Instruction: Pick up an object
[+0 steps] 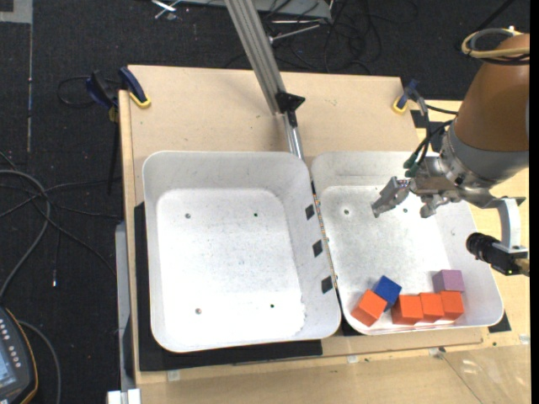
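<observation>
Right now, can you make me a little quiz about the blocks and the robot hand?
1. True or false: the blocks sit in the left bin.
2. Which block lies partly on an orange block? A) blue B) green C) yellow
3. Fill in: the purple block lies near the right bin's ____ corner, as the camera sees it.

Key:
1. False: they sit in the right bin.
2. A, the blue one.
3. Lower right. The gripper hangs open over that bin's upper part, with nothing between its fingers.
</observation>
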Available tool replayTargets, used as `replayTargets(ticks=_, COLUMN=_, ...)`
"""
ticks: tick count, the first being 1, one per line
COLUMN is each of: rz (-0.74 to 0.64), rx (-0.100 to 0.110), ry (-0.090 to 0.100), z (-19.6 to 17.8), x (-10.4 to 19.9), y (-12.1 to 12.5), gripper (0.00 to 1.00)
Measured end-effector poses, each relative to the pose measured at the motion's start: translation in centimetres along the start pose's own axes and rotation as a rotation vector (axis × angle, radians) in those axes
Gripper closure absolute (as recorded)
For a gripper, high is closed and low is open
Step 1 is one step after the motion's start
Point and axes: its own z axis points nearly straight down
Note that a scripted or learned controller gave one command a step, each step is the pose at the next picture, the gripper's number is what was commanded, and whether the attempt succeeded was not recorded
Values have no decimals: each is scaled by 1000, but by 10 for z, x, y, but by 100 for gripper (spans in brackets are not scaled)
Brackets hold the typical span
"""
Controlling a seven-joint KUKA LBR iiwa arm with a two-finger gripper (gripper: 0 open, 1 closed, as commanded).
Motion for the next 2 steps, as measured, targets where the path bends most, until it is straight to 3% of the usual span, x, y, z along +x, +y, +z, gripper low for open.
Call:
replayTargets(ticks=1, rz=5, rx=4, ry=-2, z=-28, x=-17, y=13, gripper=0)
replayTargets(ticks=2, rz=10, rx=18, ry=1, z=167, x=-62, y=-12, gripper=0)
